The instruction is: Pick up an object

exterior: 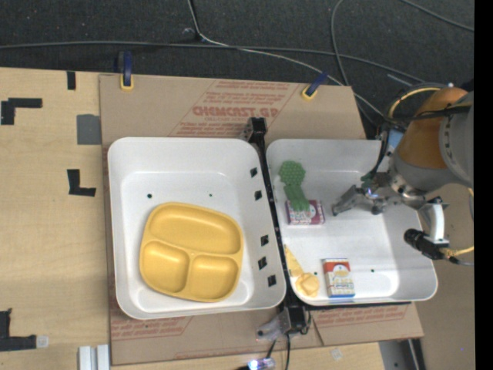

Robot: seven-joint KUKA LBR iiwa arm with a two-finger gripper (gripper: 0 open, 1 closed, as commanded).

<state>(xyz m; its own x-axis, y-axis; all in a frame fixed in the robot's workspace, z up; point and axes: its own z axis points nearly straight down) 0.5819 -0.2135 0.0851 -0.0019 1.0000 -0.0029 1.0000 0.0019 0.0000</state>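
The gripper (348, 203) hovers low in the right bin (400, 284), apparently in the approach step; whether its jaws are spread or pressed together cannot be told. Just ahead of them lie a small pink-labelled packet (304, 212) and a green brush (292, 177). A red-and-white box (337, 277) sits below, amid open floor. The next move calls for a short advance, minding the bins' shared rim beyond.

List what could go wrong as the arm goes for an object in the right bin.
1. The end effector hangs beside the small pink-and-white box, which lies against the green brush-like item; a descent there may nudge both rather than grip one.
2. The yellow pieces sit against the bin's divider wall, leaving little room for the end effector.
3. The red-and-white box lies flat near the front rim, likely hard to pinch.
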